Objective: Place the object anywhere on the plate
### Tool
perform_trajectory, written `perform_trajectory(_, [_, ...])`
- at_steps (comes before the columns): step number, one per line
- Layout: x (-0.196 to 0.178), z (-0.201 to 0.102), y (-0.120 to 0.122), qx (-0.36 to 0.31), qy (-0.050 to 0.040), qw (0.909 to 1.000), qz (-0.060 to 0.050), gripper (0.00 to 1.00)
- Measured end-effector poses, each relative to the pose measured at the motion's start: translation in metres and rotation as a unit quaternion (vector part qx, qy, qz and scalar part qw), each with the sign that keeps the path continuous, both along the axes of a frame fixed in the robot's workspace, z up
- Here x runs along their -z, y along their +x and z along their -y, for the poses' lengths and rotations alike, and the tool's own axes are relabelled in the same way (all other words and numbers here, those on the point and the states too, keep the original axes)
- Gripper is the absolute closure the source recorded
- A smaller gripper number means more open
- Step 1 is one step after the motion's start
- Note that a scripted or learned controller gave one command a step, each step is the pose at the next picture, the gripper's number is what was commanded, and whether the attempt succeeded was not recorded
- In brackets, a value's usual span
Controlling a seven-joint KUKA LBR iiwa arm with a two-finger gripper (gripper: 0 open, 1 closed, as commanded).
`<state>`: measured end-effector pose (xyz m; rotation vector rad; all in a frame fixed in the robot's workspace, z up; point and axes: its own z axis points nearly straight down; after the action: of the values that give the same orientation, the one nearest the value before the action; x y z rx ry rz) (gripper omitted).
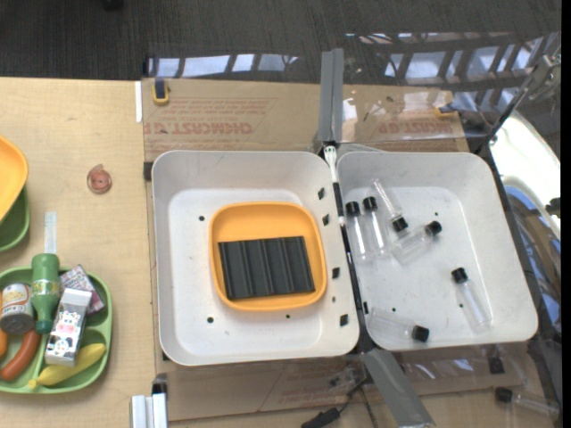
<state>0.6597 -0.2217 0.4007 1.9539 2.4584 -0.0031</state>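
An orange square plate (268, 214) sits in the middle of the left bin (178, 266). A dark grey ribbed rectangular block (268, 267) lies flat on the plate and covers most of its floor. In the right bin (500, 239) lie several clear vials with black caps. Two of them (368, 226) are side by side near the bin's left wall, another (412, 241) is in the middle, and one (471, 296) is at the right. A loose black cap (420, 333) rests near the front edge.
A green tray (89, 364) of toy food and a small bottle stands on the wooden table at the left. An orange and green bowl (9, 194) is at the far left edge, and a small pink disc (100, 179) lies near it. Cardboard (232, 119) lies behind the bins.
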Motion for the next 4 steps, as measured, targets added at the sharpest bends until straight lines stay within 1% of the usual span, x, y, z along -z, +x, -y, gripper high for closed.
perform_trajectory(1, [0.0, 0.0, 0.0, 0.0, 0.0001, 1.0, 0.0, 0.0])
perform_trajectory(2, [-0.022, 0.0, 0.0, -0.107, -0.0003, 0.9943, 0.001, 0.0])
perform_trajectory(3, [-0.041, 0.0, 0.0, -0.243, -0.0004, 0.9702, 0.001, 0.0])
perform_trajectory(4, [-0.04, 0.0, -0.003, -0.355, 0.0004, 0.935, 0.0, 0.0])
